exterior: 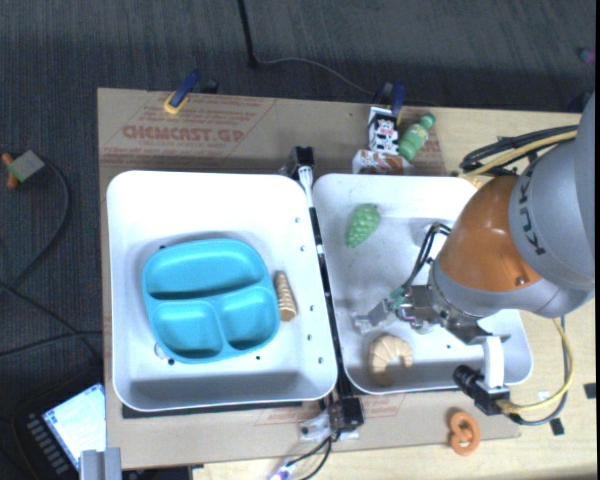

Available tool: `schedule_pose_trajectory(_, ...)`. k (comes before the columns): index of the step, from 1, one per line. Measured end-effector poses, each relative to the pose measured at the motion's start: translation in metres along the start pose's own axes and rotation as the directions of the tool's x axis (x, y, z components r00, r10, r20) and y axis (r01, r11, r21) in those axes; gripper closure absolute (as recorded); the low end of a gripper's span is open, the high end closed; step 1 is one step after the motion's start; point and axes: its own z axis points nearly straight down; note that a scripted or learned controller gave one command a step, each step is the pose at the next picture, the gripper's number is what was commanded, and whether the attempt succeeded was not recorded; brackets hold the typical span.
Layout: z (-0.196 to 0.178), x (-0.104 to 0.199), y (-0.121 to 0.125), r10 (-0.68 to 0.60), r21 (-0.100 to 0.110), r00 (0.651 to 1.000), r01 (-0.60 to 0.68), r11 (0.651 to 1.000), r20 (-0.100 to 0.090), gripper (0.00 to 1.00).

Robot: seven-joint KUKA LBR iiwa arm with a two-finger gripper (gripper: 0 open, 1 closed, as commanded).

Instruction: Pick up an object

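The grey arm [540,228] reaches in from the right and bends down into the right bin [500,193]. Its gripper [380,313] hangs low, just above the tan croissant [388,353]. I cannot tell its grip. That bin has 1 croissant and 1 green thing [362,224]. The left bin [130,268] has 1 blue tray [208,298] and 1 tan stick [284,296].

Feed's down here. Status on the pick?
Gripper low in right bin, nothing visibly held. Croissant just below it. Green item farther off. Nothing blocking.

Grey arm [565,218] reaching from right, orange band, tool [380,313] lowered
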Motion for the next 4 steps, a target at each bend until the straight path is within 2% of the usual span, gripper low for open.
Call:
schedule_pose_trajectory(1,-0.003,-0.005,-0.001,-0.001,0.003,1.0,0.001,1.0,-0.001,0.0)
schedule_pose_trajectory(2,-0.008,-0.007,0.034,-0.001,0.003,1.0,0.001,1.0,-0.001,0.0)
schedule_pose_trajectory(3,0.003,0.0,0.004,0.0,-0.013,1.0,0.0,1.0,0.004,0.0)
schedule_pose_trajectory(4,-0.02,-0.019,0.053,-0.001,0.001,1.0,0.001,1.0,0.001,0.0)
